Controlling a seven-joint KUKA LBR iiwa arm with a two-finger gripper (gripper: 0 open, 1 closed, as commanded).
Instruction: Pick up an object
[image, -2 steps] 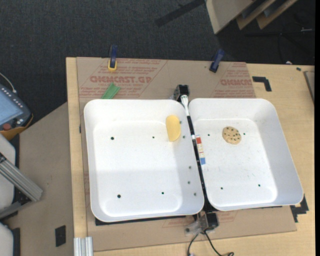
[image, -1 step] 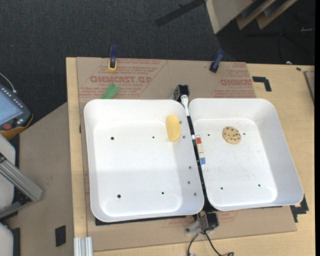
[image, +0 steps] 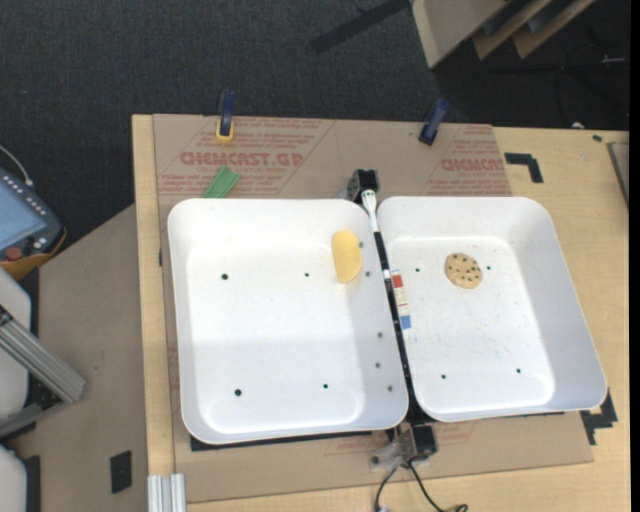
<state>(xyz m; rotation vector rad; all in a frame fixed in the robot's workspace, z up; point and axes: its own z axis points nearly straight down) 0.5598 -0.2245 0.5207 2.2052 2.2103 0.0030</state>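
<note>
**Inspector:** Dark carpet surrounds the surface (image: 300, 470), which is covered by a brown cardboard sheet (image: 320, 150) printed with red lettering. Take the black divider strip (image: 385, 290) between the two bins as the landmark. What lies to either side of it?

**Onlooker:** Left of the strip sits the left white bin (image: 270, 400); right of it, the right white bin (image: 530, 380). Their inner rims meet along the strip.

**Inspector:** Contents?

**Onlooker:** A yellow oblong object (image: 346, 256) lies in the left bin, just beside the strip, toward its far end. A round tan cookie with dark specks (image: 463, 270) lies in the right bin, near the strip but apart from it, about level with the yellow piece. Both rest flat on the bin floors, touching nothing else.

**Inspector:** Anything on the strip itself?

**Onlooker:** A small red mark and a small blue mark (image: 400, 300) on its right flank, nearer than the cookie.

**Inspector:** Beyond the strip's far end?

**Onlooker:** A blue and yellow clamp (image: 226, 118) on the cardboard's far edge to the left, a blue clamp (image: 434, 120) to the right, and a green tag (image: 221, 182) near the left bin's far corner.

**Inspector:** End effector?

**Onlooker:** I cannot tell its state from where I stand.
</note>
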